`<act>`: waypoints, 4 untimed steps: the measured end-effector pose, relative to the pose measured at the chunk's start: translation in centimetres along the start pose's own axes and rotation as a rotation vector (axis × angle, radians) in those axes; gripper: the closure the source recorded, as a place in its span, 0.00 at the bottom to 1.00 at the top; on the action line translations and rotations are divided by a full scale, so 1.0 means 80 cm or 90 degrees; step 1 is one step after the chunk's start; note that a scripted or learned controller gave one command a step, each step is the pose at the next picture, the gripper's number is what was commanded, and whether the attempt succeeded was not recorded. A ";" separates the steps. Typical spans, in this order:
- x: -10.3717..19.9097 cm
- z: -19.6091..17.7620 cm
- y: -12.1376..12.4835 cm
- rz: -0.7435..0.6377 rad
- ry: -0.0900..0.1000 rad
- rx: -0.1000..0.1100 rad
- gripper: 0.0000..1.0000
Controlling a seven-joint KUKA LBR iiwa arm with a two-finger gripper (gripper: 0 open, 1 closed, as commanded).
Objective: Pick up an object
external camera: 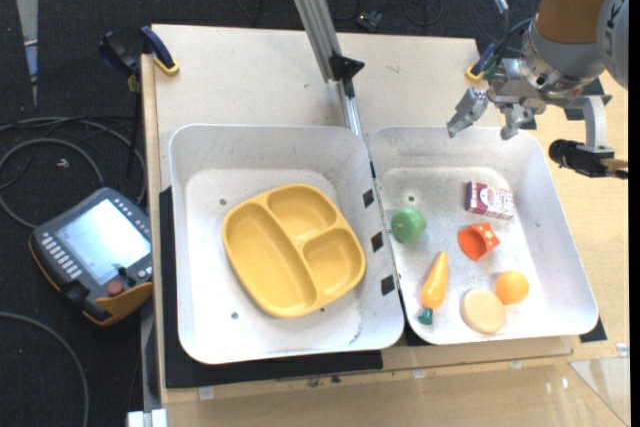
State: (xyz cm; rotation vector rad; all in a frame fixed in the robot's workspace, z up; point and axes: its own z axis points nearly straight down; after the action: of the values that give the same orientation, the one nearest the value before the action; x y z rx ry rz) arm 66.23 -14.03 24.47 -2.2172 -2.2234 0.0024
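Note:
My gripper (492,119) hangs open above the far edge of the right bin (560,245), with nothing between its fingers. Below it in that bin lie a maroon and white carton (489,199), a green apple (407,225), a small orange-red cup (479,240), a toy carrot (434,281), an orange (512,287) and a pale round disc (483,311). The carton is the nearest object to the gripper, a little towards the front of the bench.
The left bin (195,215) holds a yellow divided plate (293,248). A slanted metal pole (312,5) rises from the seam between the bins. A teach pendant (92,255) and cables lie on the floor at left.

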 end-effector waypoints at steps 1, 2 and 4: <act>0.000 0.000 0.000 0.000 0.000 0.000 0.00; -0.005 0.068 0.011 0.001 0.000 0.002 0.00; -0.004 0.191 0.002 0.001 0.000 0.002 0.00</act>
State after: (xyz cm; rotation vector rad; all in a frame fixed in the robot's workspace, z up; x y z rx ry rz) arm 66.39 -14.31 9.16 -2.2172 -2.2190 0.0057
